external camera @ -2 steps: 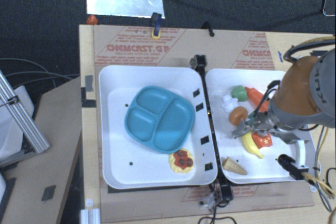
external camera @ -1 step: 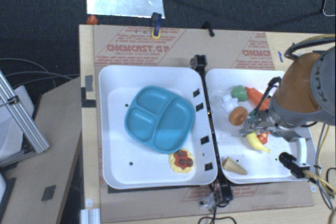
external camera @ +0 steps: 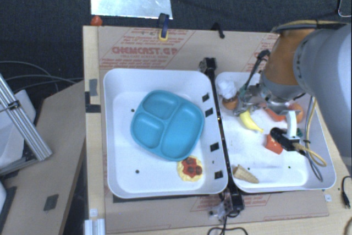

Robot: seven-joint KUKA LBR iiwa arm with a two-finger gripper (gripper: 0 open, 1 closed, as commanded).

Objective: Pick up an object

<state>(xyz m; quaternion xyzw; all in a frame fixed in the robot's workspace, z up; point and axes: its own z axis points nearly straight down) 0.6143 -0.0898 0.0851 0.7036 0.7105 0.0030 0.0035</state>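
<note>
My gripper (external camera: pixel 246 103) hangs low over the upper left part of the right bin (external camera: pixel 291 176), below the arm's orange band (external camera: pixel 285 58). A yellow banana (external camera: pixel 251 121) lies just under and in front of it. At the bin's back left corner is a white crumpled item (external camera: pixel 226 87), with a small orange piece (external camera: pixel 230 100) beside it. Partly under the arm lies an orange-red item (external camera: pixel 279 115). A red block (external camera: pixel 272 143) sits further forward, and a tan wedge (external camera: pixel 245 174) lies near the front wall.
The left bin (external camera: pixel 124 118) holds a blue divided plate (external camera: pixel 168 124) and a small red and yellow toy pizza (external camera: pixel 190 169) near its front. A black divider with clips (external camera: pixel 215 118) runs between the bins. Cables and a black fitting (external camera: pixel 297 143) trail over the right bin's right side.
</note>
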